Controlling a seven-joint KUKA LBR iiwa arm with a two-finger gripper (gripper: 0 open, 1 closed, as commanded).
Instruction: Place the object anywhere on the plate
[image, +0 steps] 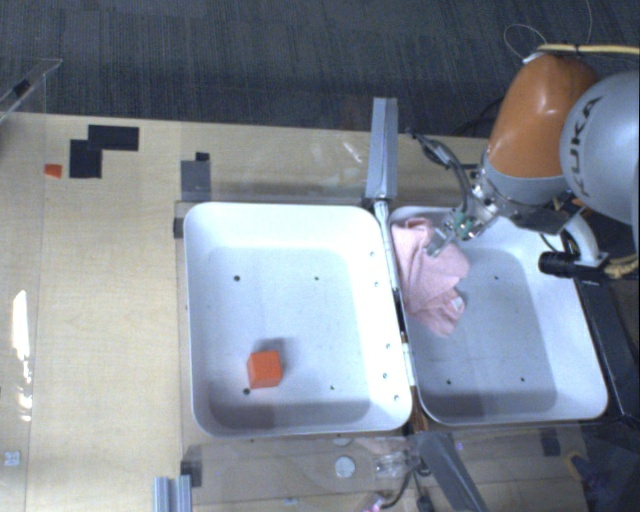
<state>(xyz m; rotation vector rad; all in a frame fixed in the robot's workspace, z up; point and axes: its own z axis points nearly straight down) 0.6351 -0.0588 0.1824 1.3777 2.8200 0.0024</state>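
Note:
A small orange cube (265, 369) lies on the floor of the left white bin (200, 300), toward its front left. A crumpled pink cloth (432, 285) is draped in the right white bin (580, 400), against the wall it shares with the left bin. My gripper (444, 238) reaches in from the right and sits at the upper edge of the pink cloth, touching or just above it. The cloth hides whatever lies beneath it.
A grey metal post (381, 150) stands behind the two bins at their shared wall. Black blocks (100, 148) and a small orange marker (53, 171) sit on the bench at the far left. The arm's orange band (535, 105) looms over the right bin's back corner.

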